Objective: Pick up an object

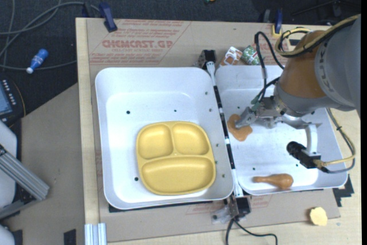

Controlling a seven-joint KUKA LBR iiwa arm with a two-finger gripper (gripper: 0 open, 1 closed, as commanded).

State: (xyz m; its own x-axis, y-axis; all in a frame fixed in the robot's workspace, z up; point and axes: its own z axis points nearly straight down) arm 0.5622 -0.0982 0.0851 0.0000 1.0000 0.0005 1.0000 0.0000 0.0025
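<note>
Altogether two brown pieces (239, 128), one yellow tray (175, 158); end effector (250, 117) state unclear.

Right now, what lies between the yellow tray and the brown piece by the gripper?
In the camera view, just the bins' adjoining walls separate the yellow tray and brown piece.

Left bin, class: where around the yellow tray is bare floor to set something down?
In the left bin, bare floor runs along the back wall above the yellow divided tray, and down the left wall beside it. The front right corner is crowded: the tray sits close against that edge.
</note>
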